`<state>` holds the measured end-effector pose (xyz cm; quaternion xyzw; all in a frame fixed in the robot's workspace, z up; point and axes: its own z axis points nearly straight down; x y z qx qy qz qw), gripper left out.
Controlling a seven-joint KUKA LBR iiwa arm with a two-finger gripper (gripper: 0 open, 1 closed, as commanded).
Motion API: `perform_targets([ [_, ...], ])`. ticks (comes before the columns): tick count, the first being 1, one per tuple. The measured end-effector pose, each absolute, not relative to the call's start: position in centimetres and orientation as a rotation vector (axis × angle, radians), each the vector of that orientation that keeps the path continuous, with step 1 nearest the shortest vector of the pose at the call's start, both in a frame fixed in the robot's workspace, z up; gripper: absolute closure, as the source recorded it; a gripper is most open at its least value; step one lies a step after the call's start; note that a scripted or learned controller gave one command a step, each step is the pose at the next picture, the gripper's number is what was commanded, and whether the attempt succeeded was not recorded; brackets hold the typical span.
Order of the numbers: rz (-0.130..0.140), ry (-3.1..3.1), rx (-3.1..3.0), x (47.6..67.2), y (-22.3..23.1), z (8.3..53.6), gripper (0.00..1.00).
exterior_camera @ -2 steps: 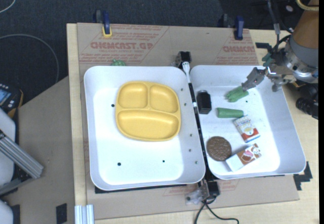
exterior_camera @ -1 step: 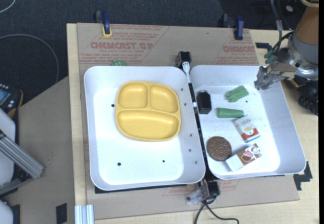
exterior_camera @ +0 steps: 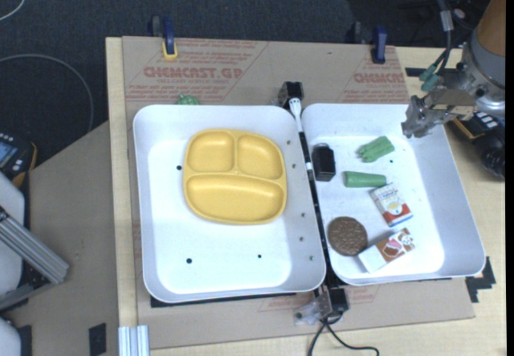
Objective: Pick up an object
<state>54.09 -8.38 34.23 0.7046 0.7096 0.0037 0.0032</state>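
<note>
The right white bin (exterior_camera: 438,186) holds several small items. A black block (exterior_camera: 324,161) lies by its left wall. Two green pieces lie near the middle, one (exterior_camera: 375,149) above the other (exterior_camera: 365,179). A small red-and-white carton (exterior_camera: 391,204) sits below them. A second carton (exterior_camera: 387,250) lies near the front, with a brown round disc (exterior_camera: 347,235) to its left. My gripper (exterior_camera: 416,123) hangs over the bin's upper right part, to the right of the upper green piece and apart from every item.
The left white bin (exterior_camera: 161,218) contains a yellow divided plate (exterior_camera: 235,178). Both bins rest on a cardboard sheet (exterior_camera: 241,65) held by two clamps at its back edge. Cables and the arm's body crowd the upper right.
</note>
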Motion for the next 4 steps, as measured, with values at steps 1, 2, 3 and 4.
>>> perform_targets([
  [1, -0.017, 2.231, 2.235, 48.4, -7.1, 19.6, 1.00],
  [2, 0.005, 2.228, 2.214, 47.9, -1.1, 22.3, 1.00],
  [3, 0.006, 2.225, 2.212, 56.9, 2.5, 18.3, 1.00],
  [4, 0.023, 2.225, 2.207, 54.0, 7.4, 32.3, 1.00],
])
